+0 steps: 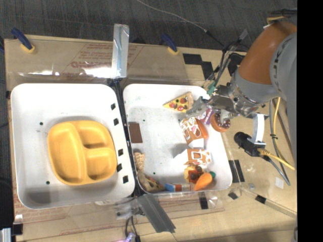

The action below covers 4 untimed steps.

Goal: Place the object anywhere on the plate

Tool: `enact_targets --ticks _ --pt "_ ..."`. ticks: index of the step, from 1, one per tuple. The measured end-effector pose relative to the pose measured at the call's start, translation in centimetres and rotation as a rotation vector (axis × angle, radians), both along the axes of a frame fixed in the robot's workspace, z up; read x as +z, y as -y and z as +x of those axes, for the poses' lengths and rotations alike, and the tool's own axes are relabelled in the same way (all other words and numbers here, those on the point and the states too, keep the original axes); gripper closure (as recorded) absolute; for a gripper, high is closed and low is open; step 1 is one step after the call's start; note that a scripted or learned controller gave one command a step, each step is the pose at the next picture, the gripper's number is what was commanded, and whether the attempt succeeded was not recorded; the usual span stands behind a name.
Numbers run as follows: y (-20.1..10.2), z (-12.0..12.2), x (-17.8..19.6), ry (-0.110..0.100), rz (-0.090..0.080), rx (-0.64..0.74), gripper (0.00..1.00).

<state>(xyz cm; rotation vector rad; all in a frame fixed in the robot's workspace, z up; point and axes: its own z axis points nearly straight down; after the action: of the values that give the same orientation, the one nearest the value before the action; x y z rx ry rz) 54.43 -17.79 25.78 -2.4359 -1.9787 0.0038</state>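
From the camera above, the hand (211, 106) sits low at the far right edge of the right bin (151, 97), reached in on the grey arm (265, 59) with its orange band. Whether the hand is wide, narrow or closed on anything cannot be told; the wrist hardware hides that part.

Just beside the hand, toward the bin's middle, lies a pizza slice toy (179, 103), flat on the bin floor. Directly below the hand is an orange-and-white carton (193, 129), tilted, and it looks close enough that it may be what the hand is working over, though contact cannot be confirmed. Further from the hand, along the same wall, lie a second small carton (198, 158) and a carrot toy (203, 181), crowded into the near corner, likely where loose items slide and settle.

The yellow plate (81, 150), with its divided compartments, rests in the middle of the left bin (30, 100), well apart from the hand across the divider between the bins. Nothing lies on it, so the placing appears not yet done; a pick would come first, then a carry across toward the plate.
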Motion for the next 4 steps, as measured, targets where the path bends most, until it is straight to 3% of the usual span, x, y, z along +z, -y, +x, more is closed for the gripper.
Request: enact_targets --ticks 1,2,3,4 --pt "-3.4 -3.2 4.1 0.005 0.0 -0.078 0.0" --pt "-4.5 -6.7 8.9 0.005 -0.001 -0.202 0.0" --pt "-4.7 -6.8 7.3 -0.001 -0.002 -0.221 0.0" --pt "-2.5 -6.8 6.6 -0.001 0.001 -0.033 0.0"
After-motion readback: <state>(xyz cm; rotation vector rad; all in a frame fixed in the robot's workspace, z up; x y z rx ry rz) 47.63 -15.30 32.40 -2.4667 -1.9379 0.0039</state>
